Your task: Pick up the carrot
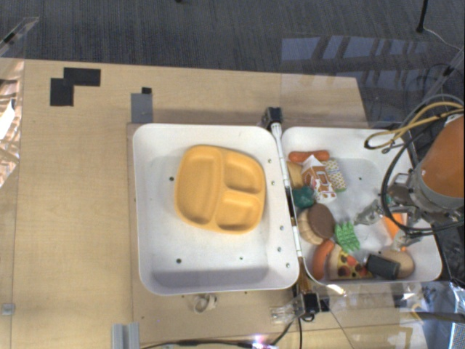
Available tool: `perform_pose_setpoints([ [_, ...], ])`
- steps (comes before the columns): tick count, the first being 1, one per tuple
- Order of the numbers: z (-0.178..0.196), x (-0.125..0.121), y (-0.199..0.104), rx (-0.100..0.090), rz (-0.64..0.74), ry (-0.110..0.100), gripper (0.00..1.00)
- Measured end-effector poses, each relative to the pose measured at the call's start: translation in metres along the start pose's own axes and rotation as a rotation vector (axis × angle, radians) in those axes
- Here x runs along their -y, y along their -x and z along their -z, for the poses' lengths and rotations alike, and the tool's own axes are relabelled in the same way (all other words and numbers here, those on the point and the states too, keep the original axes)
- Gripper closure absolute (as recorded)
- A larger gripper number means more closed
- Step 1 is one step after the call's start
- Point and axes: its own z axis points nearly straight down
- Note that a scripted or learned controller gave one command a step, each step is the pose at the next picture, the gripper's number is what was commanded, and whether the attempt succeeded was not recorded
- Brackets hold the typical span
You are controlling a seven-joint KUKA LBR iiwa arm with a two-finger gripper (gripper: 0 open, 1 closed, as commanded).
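In the right bin (pixel 363 142) a bright orange piece, which looks like the carrot (pixel 391 227), lies near the right wall. Most of it is covered by my gripper (pixel 394 213), which hangs low directly over it at the end of the grey arm with the orange band (pixel 443 167). Whether the gripper touches the carrot I cannot tell.
The right bin also holds a red-orange piece (pixel 308 156) at the back, a white carton (pixel 318 177), a brown disc (pixel 320 220), a green piece (pixel 346 235), a sausage (pixel 322 257) and a black cylinder (pixel 383 266). A yellow divided plate (pixel 219 187) sits in the left bin (pixel 156 267). Cables (pixel 407 126) loop above the arm.
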Motion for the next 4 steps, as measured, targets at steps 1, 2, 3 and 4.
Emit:
perform_pose_setpoints([
  [1,-0.014,-0.015,-0.014,-0.009,0.231,0.014,0.0],
  [2,0.0,-0.011,-0.01,-0.004,0.232,0.003,1.0],
  [3,0.012,-0.009,-0.006,0.001,0.233,-0.006,1.0],
  [4,0.023,-0.006,-0.001,0.006,0.233,-0.014,1.0],
])
